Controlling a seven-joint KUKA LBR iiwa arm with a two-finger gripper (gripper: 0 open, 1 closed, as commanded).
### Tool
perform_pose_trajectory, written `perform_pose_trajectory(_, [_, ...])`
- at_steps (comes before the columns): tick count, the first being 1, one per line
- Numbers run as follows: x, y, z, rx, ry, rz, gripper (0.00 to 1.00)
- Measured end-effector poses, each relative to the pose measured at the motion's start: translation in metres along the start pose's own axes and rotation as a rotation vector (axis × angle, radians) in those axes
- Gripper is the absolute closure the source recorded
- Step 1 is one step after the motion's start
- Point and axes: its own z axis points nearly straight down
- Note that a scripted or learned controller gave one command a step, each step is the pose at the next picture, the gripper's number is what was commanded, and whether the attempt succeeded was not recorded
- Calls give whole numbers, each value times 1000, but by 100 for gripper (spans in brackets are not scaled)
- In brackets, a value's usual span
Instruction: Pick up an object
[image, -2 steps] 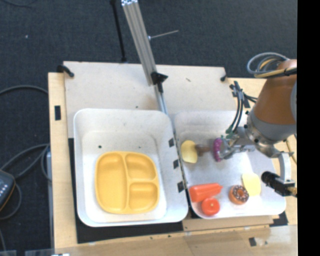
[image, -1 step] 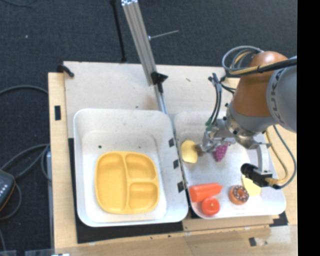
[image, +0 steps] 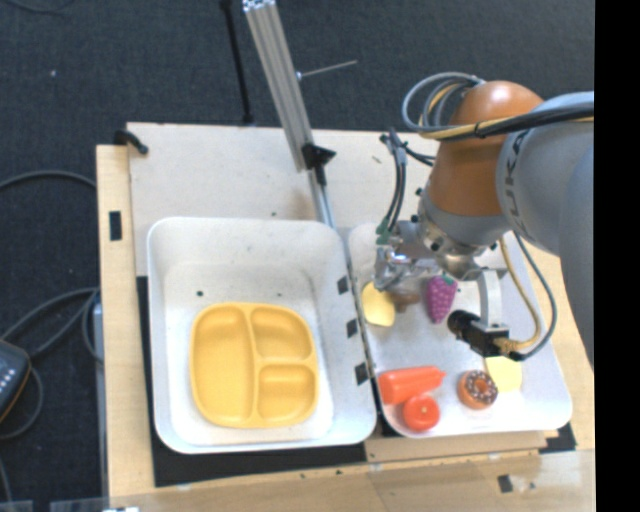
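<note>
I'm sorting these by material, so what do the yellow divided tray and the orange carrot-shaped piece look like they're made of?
The yellow divided tray looks like moulded plastic with a smooth matte finish: its colour is uniform and its compartment edges are rounded. The orange carrot-shaped piece looks like toy plastic, evenly orange with a slight sheen, though rubber or foam can't be ruled out.

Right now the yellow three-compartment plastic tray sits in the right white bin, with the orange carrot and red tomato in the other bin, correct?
Not quite: the yellow three-compartment plastic tray lies in the left white bin, as the camera view shows. The orange carrot and red tomato are in the other bin, the right white bin.
</note>
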Motion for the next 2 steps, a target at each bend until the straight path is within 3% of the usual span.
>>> perform_pose_trajectory(2, [100,35,-11,1,1,0,100])
